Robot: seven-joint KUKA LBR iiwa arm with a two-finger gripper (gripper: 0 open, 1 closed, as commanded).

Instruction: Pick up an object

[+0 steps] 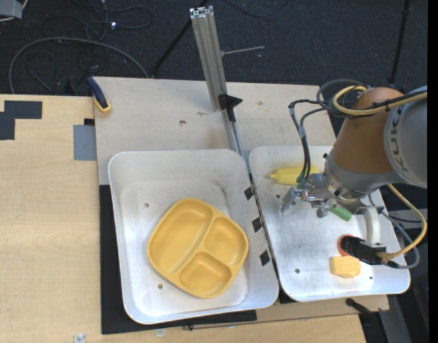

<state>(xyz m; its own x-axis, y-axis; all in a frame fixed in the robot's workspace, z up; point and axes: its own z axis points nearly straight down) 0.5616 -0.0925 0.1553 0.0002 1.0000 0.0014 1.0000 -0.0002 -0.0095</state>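
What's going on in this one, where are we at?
The arm reaches in from the right, and its gripper hangs low over the right bin, just beside a yellow object near that bin's far edge. Nothing visibly sits in its grip. A yellow block lies toward the bin's near edge. A yellow divided plate lies in the left bin, untouched.

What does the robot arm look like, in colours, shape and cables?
The arm is thick and rounded, grey, with dark lettering on its side and a broad orange band above the wrist. Yellow and black cables loop over the band. The gripper below looks like grey metal.
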